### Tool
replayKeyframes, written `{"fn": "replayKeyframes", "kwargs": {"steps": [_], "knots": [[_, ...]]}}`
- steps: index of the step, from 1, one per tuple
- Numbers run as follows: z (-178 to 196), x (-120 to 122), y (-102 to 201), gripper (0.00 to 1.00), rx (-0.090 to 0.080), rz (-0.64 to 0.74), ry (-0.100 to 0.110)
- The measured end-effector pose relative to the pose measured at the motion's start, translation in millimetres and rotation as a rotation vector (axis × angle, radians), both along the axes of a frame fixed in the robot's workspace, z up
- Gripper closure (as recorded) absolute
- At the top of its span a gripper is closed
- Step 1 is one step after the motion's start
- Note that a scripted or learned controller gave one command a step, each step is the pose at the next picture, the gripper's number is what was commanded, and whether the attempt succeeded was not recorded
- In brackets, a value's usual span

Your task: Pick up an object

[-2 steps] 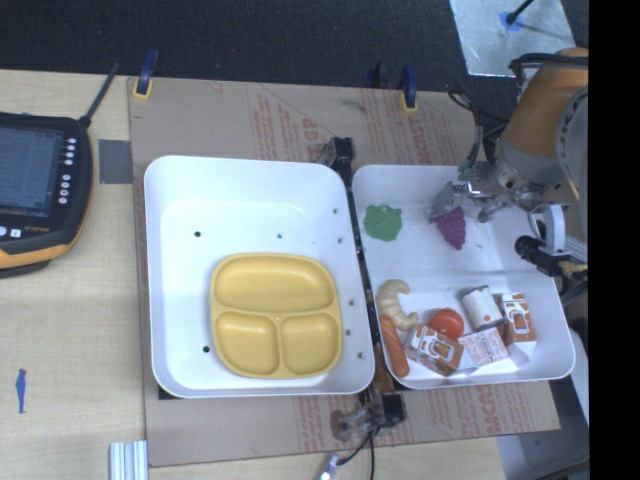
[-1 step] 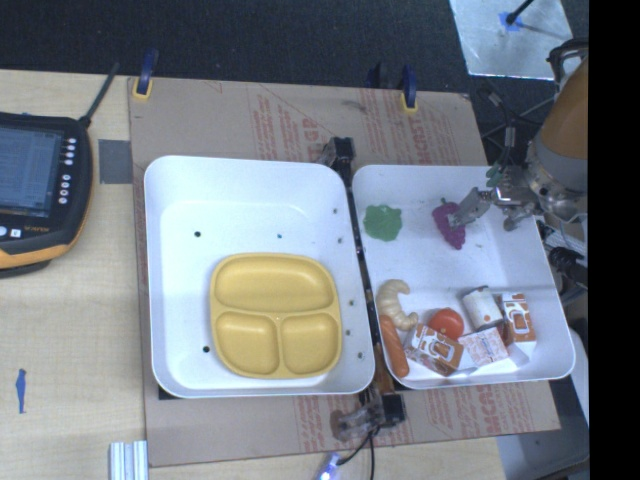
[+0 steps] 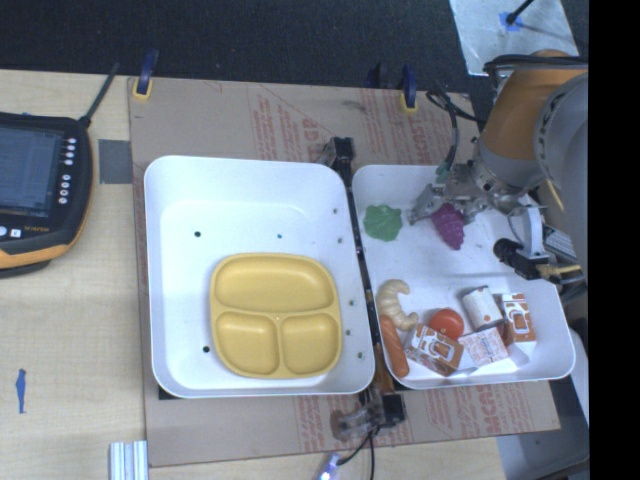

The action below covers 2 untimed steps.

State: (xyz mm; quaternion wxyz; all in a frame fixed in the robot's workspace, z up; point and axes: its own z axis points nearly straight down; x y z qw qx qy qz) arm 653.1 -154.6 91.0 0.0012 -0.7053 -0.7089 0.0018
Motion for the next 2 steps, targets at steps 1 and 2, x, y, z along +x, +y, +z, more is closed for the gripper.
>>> {"fn": "replayKeyframes", "kwargs": {"steps": [1, 2], "knots": [[1, 3, -23, 0.00, 0.000, -0.002, -0.003], [96, -49, -37, 0.00, 0.000, -0.001, -0.003]]}}
